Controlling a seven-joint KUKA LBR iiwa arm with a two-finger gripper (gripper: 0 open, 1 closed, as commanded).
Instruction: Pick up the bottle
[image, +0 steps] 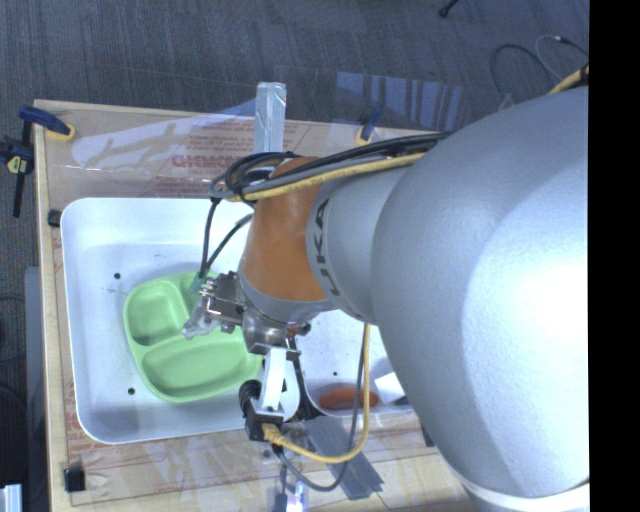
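Note:
My gripper (207, 312) hangs low over the left bin (90, 300), at the right rim of a green divided plate (180, 345) that lies on the bin floor. Nothing shows in its grasp. The grey arm with its orange band (285, 250) reaches in from the right and covers most of the right bin. In a visible strip of the right bin lies an orange-brown elongated thing (340, 398), perhaps the bottle, partly hidden by the arm and a yellow cable. It lies to the right of and below the gripper, apart from it.
A white object (388, 384) sits just right of the orange-brown thing. The wooden bench edge (150, 455) runs along the front. A clear plastic sheet with red print (190, 150) lies behind the left bin.

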